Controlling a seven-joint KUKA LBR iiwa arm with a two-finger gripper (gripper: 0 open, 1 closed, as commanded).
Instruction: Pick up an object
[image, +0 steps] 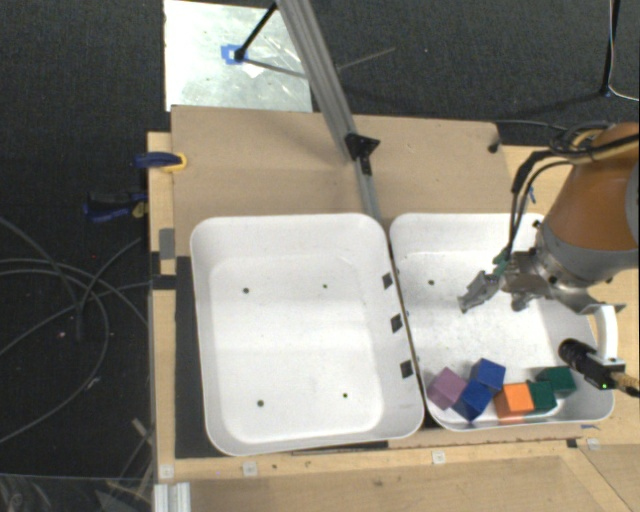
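Several small blocks lie huddled at the front edge of the right bin (440, 250): a purple block (447, 385), two blue blocks (488, 374) (474, 399), an orange block (517, 399) and a green block (549, 386). My gripper (497, 297) hangs over the middle of the right bin, behind the blocks and apart from them. Its fingers (476, 292) are open, with nothing between them. The grey arm with its orange band (600, 215) reaches in from the right.
The left bin (215, 300) stands beside the right one, their rims touching along a line of black clips (396, 322). A slanted metal pole (335, 100) crosses the bench behind the bins. Blue clamps (150, 160) sit at the bench's left edge.
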